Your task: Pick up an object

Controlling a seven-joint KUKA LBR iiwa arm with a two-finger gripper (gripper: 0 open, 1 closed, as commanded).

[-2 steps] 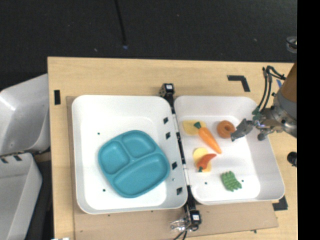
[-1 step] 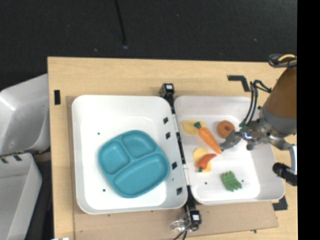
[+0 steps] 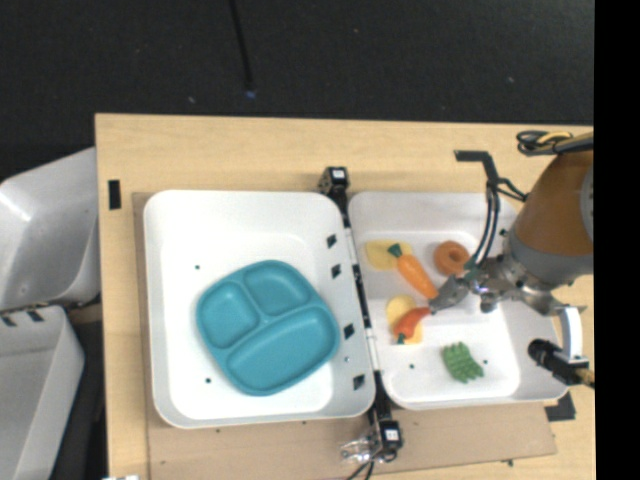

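The right bin [image 3: 500, 393] holds several toy foods. An orange carrot [image 3: 415, 271] with a green top lies beside a pale yellow piece [image 3: 378, 255]. An orange ring [image 3: 452, 257] sits further back. A red pepper [image 3: 410, 321] rests against a small yellow piece [image 3: 399, 308], and a green knobbly piece [image 3: 462, 362] lies near the front. My gripper [image 3: 447, 296] reaches in from the right, low over the bin, with its tip just right of the carrot's lower end and the red pepper. Nothing is visibly held.
The left bin [image 3: 170, 268] holds a blue divided plate [image 3: 266, 325]. A black-clipped divider [image 3: 350, 288] runs between the bins. The arm's orange band [image 3: 555, 213] and cables hang over the right bin's right side. The wooden bench [image 3: 250, 148] surrounds both bins.
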